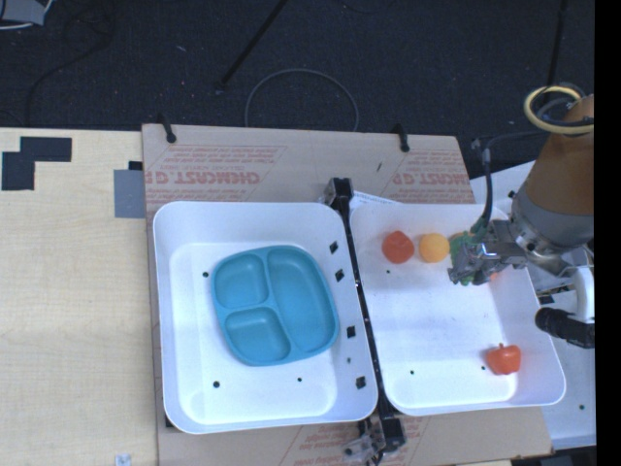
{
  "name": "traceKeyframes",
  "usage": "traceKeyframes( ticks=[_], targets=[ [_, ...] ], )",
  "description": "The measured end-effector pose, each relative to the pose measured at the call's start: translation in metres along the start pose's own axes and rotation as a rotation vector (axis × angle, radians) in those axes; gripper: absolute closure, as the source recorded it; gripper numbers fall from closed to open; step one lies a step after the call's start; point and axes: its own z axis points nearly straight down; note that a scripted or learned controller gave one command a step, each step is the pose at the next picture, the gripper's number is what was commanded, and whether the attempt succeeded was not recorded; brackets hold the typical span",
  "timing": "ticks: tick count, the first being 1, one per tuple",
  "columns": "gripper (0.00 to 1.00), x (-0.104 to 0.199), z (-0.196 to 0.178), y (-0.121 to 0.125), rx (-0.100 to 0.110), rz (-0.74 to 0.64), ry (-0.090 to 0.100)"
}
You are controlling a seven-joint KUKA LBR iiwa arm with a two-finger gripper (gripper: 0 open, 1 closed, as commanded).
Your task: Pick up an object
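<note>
Holding: left bin (184,260) blue plate (275,304) | right bin (437,396) three fruits | hand (470,260) grip unclear

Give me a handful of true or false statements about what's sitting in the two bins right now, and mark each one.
1. The blue divided plate lies in the left bin. True.
2. The right bin holds a blue plate as well. False: it holds three small items and no plate.
3. The red round fruit and the orange round fruit lie side by side near the right bin's far wall. True.
4. The gripper is over the left bin. False: it is over the right bin, just right of the orange round fruit.
5. The red item with a green stem sits near the right bin's near right corner. True.
</note>
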Motion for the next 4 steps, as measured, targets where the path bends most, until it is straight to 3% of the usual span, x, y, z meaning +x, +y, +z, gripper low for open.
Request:
traceKeyframes(
  ticks=[2,4],
  targets=[
    [1.0,0.11,-0.016,-0.023,0.001,-0.001,0.0],
    [1.0,0.205,-0.025,-0.028,-0.001,0.0,-0.002]
  ],
)
